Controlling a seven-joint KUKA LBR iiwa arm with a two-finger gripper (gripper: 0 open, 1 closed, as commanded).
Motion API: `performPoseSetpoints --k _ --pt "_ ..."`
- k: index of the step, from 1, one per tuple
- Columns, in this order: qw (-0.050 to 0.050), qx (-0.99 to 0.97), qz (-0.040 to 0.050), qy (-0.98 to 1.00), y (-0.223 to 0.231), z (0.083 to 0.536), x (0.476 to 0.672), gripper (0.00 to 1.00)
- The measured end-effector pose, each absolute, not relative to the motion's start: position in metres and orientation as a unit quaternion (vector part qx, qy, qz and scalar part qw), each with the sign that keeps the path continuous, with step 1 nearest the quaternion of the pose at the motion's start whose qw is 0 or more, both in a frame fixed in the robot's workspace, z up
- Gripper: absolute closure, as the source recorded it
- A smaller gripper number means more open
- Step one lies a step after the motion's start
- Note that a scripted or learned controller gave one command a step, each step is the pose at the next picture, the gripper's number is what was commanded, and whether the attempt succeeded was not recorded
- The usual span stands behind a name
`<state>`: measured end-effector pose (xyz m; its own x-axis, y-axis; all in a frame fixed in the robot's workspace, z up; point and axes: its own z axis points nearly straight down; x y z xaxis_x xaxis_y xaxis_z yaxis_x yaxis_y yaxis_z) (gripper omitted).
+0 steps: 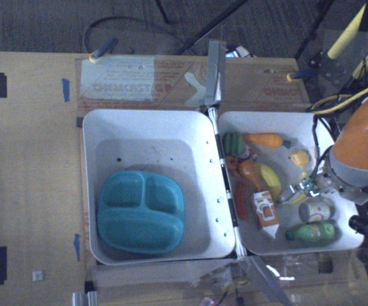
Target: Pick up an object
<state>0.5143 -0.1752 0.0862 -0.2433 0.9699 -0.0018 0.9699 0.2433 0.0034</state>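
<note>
Arm (356,152) hung over right bin (254,123), lower right; gripper state couldn't be told. Crowded can (316,210) and bottle (311,233) risked a nudged, missed grasp.

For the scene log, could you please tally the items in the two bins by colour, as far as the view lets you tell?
Teal: 1, divided plate, left bin.
Green: 2, green vegetable, green bottle-like item, right bin.
Orange: 2, carrot, small carton.
Yellow: 1, banana.
Red: 1, sausage-like item.
Grey: 1, can.
Total: 8 clear items; a few small pieces are too blurred to sort.
</note>
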Motion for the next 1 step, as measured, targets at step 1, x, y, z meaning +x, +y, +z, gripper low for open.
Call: performPoseSetpoints --k 1 --pt "-0.008 0.644 0.0075 0.765 -0.2095 0.0878 0.5251 0.00"
